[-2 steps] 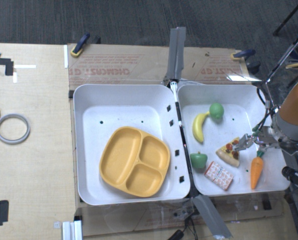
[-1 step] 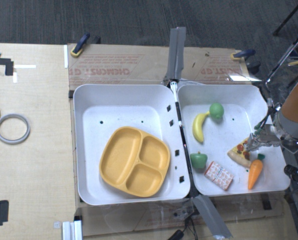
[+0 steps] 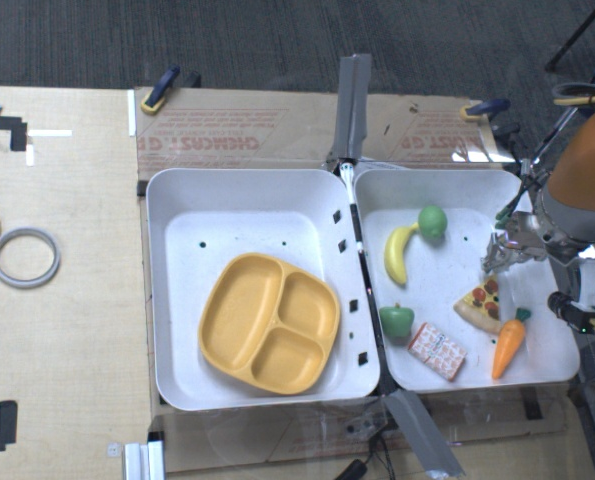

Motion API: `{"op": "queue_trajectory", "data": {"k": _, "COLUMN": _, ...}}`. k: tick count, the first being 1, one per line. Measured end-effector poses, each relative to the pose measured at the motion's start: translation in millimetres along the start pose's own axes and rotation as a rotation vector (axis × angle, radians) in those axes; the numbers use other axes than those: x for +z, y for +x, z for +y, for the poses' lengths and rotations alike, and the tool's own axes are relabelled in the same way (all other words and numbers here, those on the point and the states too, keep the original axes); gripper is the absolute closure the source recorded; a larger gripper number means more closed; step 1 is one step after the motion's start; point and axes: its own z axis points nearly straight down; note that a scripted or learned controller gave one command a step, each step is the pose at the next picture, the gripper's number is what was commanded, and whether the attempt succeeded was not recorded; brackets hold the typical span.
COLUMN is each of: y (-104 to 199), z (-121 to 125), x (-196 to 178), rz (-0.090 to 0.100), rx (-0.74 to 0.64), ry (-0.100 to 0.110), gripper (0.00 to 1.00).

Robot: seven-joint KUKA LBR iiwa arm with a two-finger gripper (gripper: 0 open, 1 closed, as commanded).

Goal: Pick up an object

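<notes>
Five toys, pizza slice (image 3: 480,305) beside gripper (image 3: 498,259)

1. Both bins, left (image 3: 167,298) and right (image 3: 457,196): smooth white plastic, faint sheen.
2. Divided plate (image 3: 268,321): yellow-orange plastic, smooth, matt to satin.
3. Toy foods, namely banana (image 3: 398,253), green ball (image 3: 432,220), green pepper (image 3: 396,320), carrot (image 3: 508,345): smooth moulded plastic, slightly glossy.
4. Pizza slice (image 3: 479,305) and patterned packet (image 3: 437,351): printed surfaces; material unclear at this resolution, possibly plastic.
5. Tabletop (image 3: 67,368): pale wood, matt.
6. Sheet under bins (image 3: 237,128): brown printed cardboard, dull.
7. Tape roll (image 3: 23,257): grey, smooth.
8. Tool (image 3: 505,250): bare metal, shiny.
9. Floor (image 3: 227,18): dark carpet, rough.
</notes>
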Motion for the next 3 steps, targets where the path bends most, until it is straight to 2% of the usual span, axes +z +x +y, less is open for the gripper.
{"op": "queue_trajectory", "data": {"k": 1, "y": 11, "z": 38, "x": -118, "rz": -0.001, "rx": 0.189, "ry": -0.002, "gripper": 1.00}}
{"op": "queue_trajectory", "data": {"k": 2, "y": 64, "z": 80, "x": -147, "rz": -0.002, "rx": 0.269, "ry": -0.001, "gripper": 1.00}}
{"op": "queue_trajectory", "data": {"k": 3, "y": 143, "z": 68, "x": -174, "rz": -0.001, "rx": 0.002, "ry": 0.000, "gripper": 1.00}}
